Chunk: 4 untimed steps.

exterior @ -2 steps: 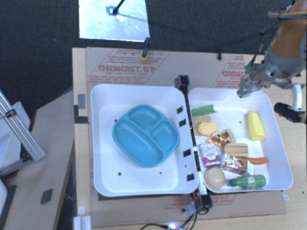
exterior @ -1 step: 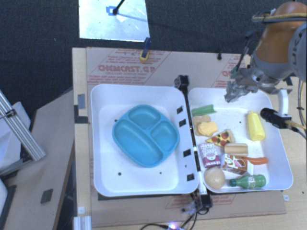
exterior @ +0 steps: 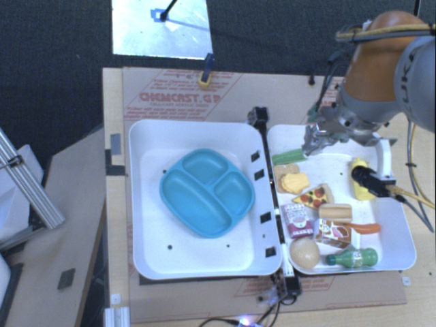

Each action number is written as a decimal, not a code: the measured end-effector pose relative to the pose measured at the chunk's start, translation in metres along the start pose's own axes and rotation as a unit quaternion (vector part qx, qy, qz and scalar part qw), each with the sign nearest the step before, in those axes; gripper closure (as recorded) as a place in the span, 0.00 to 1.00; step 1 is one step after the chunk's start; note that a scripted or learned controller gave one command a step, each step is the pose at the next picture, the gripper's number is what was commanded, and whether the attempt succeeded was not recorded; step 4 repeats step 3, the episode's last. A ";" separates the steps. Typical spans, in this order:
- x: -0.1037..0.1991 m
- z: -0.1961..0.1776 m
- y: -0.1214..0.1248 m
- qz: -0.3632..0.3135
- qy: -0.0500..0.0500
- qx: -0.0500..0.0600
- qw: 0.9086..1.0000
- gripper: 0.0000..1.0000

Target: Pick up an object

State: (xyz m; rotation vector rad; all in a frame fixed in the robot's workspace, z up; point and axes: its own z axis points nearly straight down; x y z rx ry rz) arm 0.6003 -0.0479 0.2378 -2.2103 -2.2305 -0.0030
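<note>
Nearest the camera, a green bottle (exterior: pixel 352 257) and pale egg (exterior: pixel 304 253) lie at the right bin (exterior: pixel 407 247)'s front edge. Farther back, my gripper (exterior: pixel 312 144) hangs over a green bean-like piece (exterior: pixel 287 157): probably light, stiff, slick, best pinched mid-length. I cannot tell how wide my fingers stand.
</note>
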 end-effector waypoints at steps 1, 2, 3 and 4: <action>0.044 -0.006 -0.033 0.000 0.000 0.001 1.000 1.00; 0.090 -0.006 -0.065 0.000 0.000 0.001 1.000 1.00; 0.132 0.022 -0.102 0.000 0.000 0.002 1.000 1.00; 0.132 0.022 -0.102 0.000 0.000 0.002 1.000 1.00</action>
